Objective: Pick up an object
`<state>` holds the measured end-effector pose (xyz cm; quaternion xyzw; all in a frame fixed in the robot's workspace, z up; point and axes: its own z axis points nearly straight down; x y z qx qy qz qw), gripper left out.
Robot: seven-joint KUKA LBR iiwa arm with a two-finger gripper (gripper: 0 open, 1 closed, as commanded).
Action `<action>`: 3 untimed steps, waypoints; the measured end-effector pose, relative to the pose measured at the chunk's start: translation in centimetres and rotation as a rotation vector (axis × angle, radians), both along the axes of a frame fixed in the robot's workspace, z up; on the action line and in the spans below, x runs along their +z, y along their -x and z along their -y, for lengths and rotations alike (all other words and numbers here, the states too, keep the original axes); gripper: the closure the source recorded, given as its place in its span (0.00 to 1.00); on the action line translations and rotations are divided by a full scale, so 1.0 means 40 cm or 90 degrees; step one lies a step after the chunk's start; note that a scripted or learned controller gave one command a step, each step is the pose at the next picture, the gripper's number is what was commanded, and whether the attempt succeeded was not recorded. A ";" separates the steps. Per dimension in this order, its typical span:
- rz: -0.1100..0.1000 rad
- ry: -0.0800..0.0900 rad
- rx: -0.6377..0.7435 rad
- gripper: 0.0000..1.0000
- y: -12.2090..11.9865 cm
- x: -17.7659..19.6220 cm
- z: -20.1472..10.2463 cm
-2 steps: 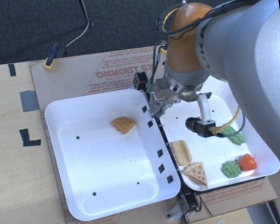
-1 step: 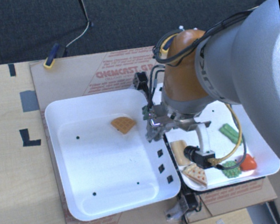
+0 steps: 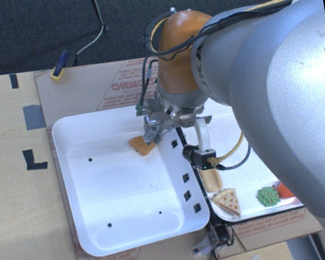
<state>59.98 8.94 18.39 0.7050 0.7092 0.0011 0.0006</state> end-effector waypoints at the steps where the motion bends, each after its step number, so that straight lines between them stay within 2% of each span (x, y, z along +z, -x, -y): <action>1: -0.005 0.001 -0.001 1.00 0.062 -0.260 -0.121; 2: 0.000 0.001 0.000 1.00 0.222 -0.245 -0.340; 3: -0.002 -0.001 -0.001 0.00 0.218 -0.246 -0.338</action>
